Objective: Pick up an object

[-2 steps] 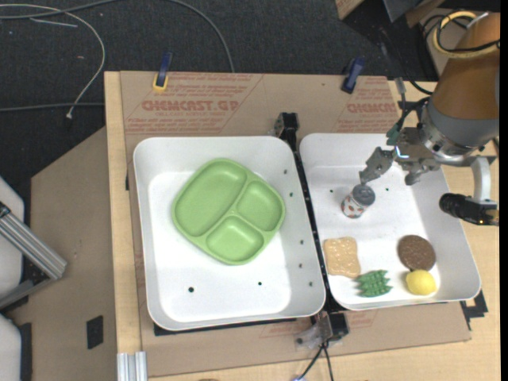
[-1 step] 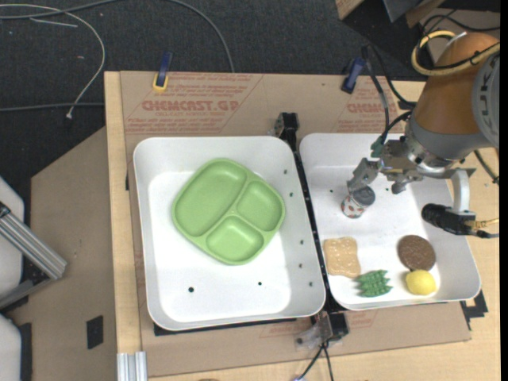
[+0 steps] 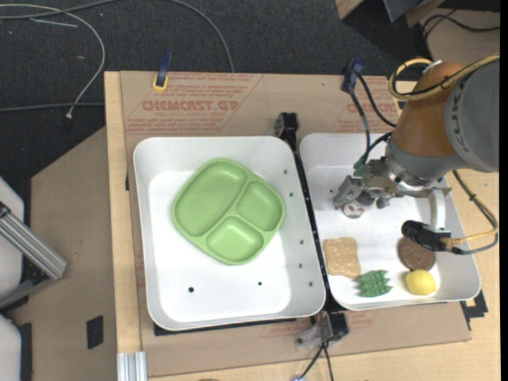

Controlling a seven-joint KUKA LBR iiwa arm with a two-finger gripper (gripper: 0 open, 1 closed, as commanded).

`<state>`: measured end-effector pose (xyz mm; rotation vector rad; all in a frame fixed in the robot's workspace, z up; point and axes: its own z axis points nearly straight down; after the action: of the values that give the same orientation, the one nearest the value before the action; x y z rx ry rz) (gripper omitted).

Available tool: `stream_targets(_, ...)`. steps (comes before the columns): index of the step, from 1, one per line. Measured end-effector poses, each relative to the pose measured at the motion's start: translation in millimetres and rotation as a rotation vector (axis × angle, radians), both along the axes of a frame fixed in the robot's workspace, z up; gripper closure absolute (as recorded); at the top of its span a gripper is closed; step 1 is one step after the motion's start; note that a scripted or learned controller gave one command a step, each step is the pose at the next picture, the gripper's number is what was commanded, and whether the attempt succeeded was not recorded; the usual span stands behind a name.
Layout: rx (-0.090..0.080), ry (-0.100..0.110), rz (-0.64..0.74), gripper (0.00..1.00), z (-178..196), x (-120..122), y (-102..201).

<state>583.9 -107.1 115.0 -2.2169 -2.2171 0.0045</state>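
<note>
Arm: jaws (image 3: 357, 199) being lowered over right bin (image 3: 317, 165), spread cannot be told | Targets: cracker (image 3: 342, 256), green leaf (image 3: 372, 283), lemon (image 3: 421, 282), brown disc (image 3: 414, 253) being clustered at bin's 6 o'clock, nothing being gripped | Left bin (image 3: 159, 213): green divided plate (image 3: 228, 210) being left centred

Divided plate (image 3: 228, 210) in left bin (image 3: 151, 236); cracker (image 3: 342, 256), leaf (image 3: 372, 283), cookie (image 3: 415, 254), lemon (image 3: 421, 282) in right bin (image 3: 325, 157).
</note>
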Motion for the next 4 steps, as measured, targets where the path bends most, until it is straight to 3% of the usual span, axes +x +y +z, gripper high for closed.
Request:
stream_targets(1, -0.001, -0.007, -0.001, 1.0, 15, 1, 0)
stream_targets(3, -0.004, -0.015, 0.001, 1.0, 133, 4, -4)
stream_targets(4, -0.001, -0.009, 0.006, 1.0, 137, 4, 49)
